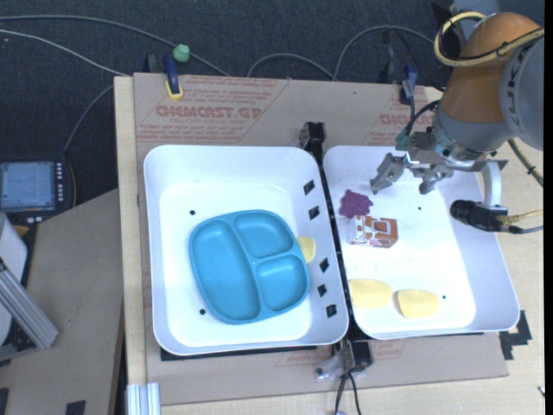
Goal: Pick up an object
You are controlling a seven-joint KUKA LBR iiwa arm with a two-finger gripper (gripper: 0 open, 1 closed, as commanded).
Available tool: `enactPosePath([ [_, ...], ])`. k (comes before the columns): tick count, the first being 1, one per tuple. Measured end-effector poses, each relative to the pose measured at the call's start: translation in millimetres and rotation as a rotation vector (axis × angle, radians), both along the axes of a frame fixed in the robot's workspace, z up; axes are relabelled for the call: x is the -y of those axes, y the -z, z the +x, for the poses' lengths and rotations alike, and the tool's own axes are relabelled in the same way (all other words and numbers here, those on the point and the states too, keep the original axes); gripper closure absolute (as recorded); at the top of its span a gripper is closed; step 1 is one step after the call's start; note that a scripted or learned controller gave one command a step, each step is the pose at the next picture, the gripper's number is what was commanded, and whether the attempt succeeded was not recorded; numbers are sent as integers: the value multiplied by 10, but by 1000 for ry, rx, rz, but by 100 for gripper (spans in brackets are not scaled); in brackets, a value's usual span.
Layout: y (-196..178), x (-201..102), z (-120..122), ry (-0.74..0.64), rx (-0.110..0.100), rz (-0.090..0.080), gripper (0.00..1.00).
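In the right bin (484,275), my gripper (403,184) hangs over the far part, its two fingers spread open with nothing between them. A purple piece (354,203) lies just left of and nearer than the left fingertip. Beside it sits a brown and white packet (376,231). Two pale yellow pieces (370,293) (416,303) lie near the bin's front wall.
The left bin (164,232) holds a blue divided tray (249,264), with a small yellow piece (307,249) at the tray's right edge. A black divider with clips (321,232) runs between the bins. The bare floor of the right bin stretches to the gripper's right.
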State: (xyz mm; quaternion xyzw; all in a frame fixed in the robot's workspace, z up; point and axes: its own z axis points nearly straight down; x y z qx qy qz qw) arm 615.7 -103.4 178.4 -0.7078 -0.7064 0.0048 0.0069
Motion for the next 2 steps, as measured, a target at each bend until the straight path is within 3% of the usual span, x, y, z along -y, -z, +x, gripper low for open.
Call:
enactPosePath([
  [1,-86,-2,33,-2,15,-2,0],
  [2,344,26,-1,-2,10,-1,0],
])
